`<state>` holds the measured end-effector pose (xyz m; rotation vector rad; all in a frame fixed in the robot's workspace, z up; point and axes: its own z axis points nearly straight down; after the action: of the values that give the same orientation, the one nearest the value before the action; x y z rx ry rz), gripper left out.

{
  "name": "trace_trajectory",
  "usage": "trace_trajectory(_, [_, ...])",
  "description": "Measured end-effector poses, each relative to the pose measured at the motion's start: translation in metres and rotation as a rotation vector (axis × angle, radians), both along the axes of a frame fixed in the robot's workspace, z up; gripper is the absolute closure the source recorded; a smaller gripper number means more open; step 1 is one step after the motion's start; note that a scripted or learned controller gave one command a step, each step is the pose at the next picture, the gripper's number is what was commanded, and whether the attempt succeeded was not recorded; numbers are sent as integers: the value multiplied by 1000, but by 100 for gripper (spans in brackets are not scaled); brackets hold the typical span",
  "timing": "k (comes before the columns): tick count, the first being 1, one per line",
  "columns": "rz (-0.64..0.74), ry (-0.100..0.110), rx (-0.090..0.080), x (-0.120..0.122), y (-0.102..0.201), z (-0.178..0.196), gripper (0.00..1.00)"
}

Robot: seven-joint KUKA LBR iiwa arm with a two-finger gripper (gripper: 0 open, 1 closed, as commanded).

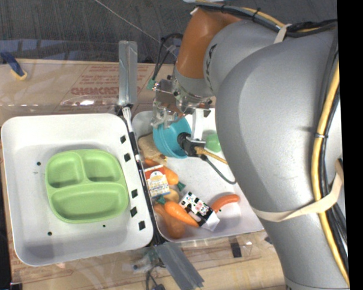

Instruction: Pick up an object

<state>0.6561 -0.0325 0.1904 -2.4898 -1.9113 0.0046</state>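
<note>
Teal cup (168, 141) sits under the fingers (168, 115), their state unclear, crowding the right bin's (245, 224) far edge

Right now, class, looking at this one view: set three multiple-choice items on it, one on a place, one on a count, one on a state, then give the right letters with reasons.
1. Where does the green plate lie? A left bin B right bin C bench
2. How many compartments has the plate? A two B three C five
3. How does the plate lie? A flat, open side up B upside down C on edge

A: it sits in the left bin.
B: two small above one wide.
A: its hollows face the camera.
</note>
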Motion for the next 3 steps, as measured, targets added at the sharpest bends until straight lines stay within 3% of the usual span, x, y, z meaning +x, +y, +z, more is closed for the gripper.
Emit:
trace_trajectory(1, [-417, 1, -1, 0, 37, 12, 100])
trace_trajectory(2, [-215, 4, -1, -44, 22, -1, 100])
trace_trajectory(3, [141, 2, 0, -101, -32, 0, 100])
